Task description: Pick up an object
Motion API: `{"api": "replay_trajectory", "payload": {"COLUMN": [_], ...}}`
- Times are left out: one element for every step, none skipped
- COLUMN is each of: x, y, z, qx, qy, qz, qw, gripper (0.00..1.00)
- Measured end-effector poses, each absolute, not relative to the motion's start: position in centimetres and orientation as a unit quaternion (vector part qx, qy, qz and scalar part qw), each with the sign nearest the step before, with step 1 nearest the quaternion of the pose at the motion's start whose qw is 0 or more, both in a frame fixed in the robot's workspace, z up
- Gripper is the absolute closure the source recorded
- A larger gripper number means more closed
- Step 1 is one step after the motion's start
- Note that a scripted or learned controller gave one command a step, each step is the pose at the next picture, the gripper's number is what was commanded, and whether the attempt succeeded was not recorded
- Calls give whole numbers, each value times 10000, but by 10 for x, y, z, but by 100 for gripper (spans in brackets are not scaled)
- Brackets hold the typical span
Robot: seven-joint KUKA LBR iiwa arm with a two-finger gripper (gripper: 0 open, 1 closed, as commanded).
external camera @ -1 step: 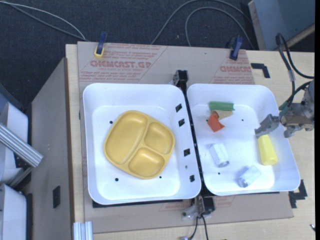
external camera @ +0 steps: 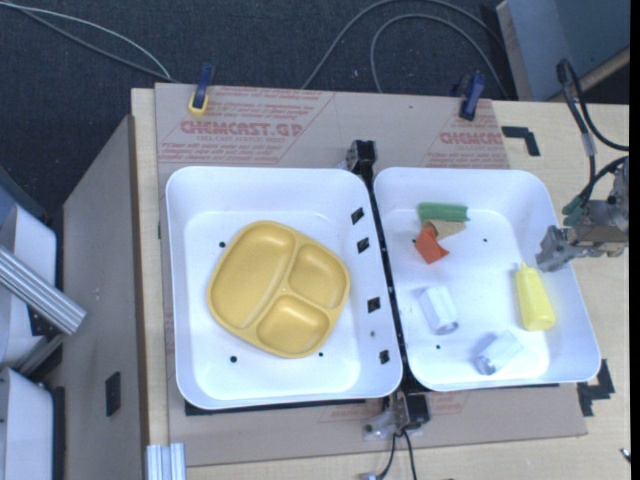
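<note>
Two white bins on the bench: left bin [external camera: 185,268] at nine o'clock, right bin [external camera: 530,193] at three. One yellow divided tray [external camera: 278,288] in the left bin. In the right bin: one green piece [external camera: 442,211], one orange piece [external camera: 432,247], one yellow piece [external camera: 534,297], two white-grey pieces [external camera: 437,309] [external camera: 497,351]. Two blue clamps at twelve [external camera: 203,86] [external camera: 471,95].

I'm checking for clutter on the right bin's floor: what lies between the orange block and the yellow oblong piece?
In the camera view, only bare white bin floor lies between the orange block and the yellow oblong piece.
</note>
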State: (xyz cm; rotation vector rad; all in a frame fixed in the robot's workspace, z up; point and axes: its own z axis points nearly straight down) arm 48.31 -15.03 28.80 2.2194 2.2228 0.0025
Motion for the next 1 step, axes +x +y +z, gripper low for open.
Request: {"api": "replay_trajectory", "payload": {"x": [480], "y": [-201], "z": [381], "qx": [7085], "qy": [7057], "qz": [20], "qw": [67], "gripper": [100]}}
